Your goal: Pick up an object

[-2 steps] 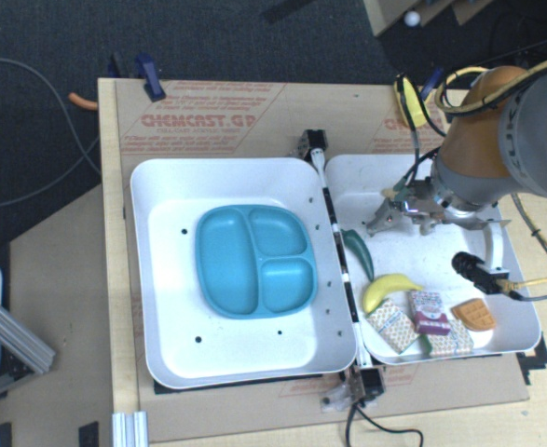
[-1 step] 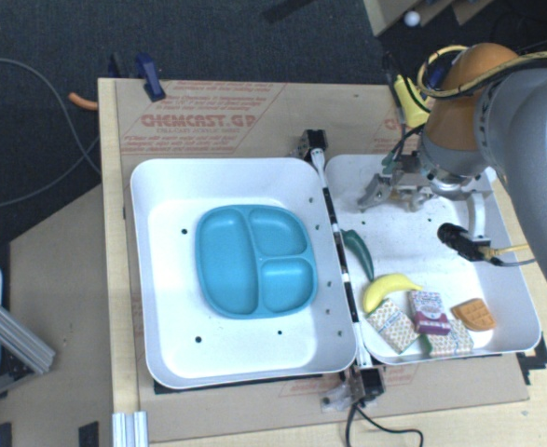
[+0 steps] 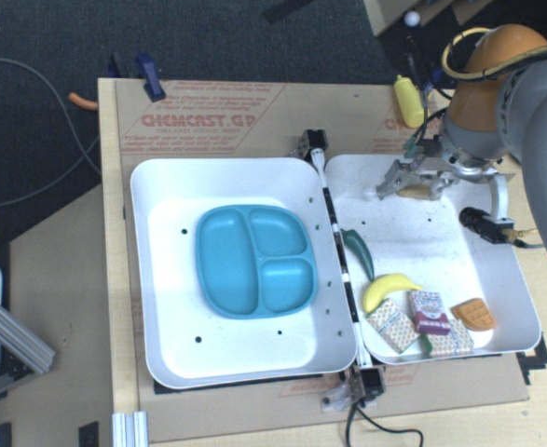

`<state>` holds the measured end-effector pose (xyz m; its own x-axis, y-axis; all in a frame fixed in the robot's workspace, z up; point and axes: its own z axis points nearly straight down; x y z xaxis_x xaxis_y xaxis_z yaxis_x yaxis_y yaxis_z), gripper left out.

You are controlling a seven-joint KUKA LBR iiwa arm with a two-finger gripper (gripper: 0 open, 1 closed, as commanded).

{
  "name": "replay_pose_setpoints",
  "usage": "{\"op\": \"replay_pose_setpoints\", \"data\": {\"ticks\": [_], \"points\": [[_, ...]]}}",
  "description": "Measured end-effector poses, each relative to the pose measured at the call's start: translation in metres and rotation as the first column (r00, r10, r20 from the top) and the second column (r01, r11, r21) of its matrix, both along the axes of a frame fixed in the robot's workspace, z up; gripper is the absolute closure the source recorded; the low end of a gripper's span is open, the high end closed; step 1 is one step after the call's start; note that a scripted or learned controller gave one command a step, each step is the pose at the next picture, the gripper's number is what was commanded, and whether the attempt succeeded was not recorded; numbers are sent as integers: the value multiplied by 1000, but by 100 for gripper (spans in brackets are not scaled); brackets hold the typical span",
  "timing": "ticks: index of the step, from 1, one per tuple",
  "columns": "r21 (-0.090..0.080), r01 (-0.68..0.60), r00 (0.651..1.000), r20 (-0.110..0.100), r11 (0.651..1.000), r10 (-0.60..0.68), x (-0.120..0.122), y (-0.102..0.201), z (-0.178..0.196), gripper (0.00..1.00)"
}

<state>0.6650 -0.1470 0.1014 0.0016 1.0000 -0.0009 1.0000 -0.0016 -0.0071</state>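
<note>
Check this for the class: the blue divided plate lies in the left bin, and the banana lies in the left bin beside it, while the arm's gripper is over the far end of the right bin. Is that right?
One detail is wrong. The banana lies in the right bin, near its front left, not beside the blue divided plate, which is in the left bin. The gripper is over the right bin's far end, as the camera view shows.

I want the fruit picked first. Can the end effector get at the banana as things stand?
Probably yes. The banana lies uncovered in the right bin, with bare floor between it and the end effector; small packets crowd its near side.
</note>
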Motion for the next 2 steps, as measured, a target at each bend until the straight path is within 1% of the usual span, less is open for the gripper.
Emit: {"op": "replay_pose_setpoints", "data": {"ticks": [1, 2], "points": [[0, -2, 1000, 8, 1000, 2, 2, -59, -16, 0], [10, -5, 1000, 3, 1000, 5, -84, -72, -17, 0]]}}
